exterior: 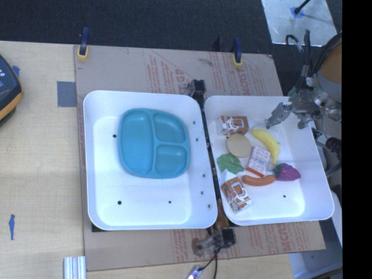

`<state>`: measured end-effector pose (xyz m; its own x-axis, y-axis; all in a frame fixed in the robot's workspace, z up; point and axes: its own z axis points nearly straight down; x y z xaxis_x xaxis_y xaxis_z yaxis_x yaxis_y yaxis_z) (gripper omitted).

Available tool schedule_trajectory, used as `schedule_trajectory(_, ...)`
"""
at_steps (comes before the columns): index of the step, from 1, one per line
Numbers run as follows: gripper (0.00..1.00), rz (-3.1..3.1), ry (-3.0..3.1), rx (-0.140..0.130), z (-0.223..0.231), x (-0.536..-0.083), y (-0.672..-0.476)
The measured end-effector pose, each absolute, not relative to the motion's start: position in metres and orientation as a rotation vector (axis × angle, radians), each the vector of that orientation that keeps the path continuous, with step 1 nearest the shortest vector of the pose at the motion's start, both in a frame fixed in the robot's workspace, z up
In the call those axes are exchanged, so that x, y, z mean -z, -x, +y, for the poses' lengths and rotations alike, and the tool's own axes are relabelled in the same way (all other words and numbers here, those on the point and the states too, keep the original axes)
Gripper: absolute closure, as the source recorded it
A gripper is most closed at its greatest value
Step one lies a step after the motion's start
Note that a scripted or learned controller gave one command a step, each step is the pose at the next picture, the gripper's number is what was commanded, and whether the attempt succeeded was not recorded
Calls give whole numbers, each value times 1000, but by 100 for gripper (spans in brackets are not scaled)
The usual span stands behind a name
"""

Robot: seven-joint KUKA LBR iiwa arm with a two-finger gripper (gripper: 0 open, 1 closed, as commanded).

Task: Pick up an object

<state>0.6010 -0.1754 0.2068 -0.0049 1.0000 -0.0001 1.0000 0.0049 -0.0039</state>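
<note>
The right bin (302,205) holds several toy foods in a cluster. A yellow banana (267,143) lies beside a tan round cookie (238,145). A brown-and-white packet (233,124) sits at the cluster's top and another (236,193) at its bottom. Between them lie a green leaf (229,163), a red-and-white packet (258,160), an orange sausage (258,181) and purple grapes (286,172). My gripper (286,124) hangs over the bin's upper right part, just above and right of the banana. Its fingers (276,117) are open with nothing between them.
The left bin (102,208) holds a blue divided plate (154,143). Both bins rest on a cardboard sheet (157,68) clamped to the wooden bench. A dark device (7,89) sits at the far left edge.
</note>
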Motion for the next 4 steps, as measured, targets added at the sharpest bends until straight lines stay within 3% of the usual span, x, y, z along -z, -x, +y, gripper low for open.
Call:
schedule_trajectory(1, 0, -2224, 2212, -8, -176, -90, -602)
schedule_trajectory(2, 100, -2228, 2212, -8, -177, -102, -603)
schedule_trajectory(3, 100, -2227, 2212, -5, -117, -92, -612)
schedule_trajectory(4, 100, -2225, 2215, 0, -42, -193, -613)
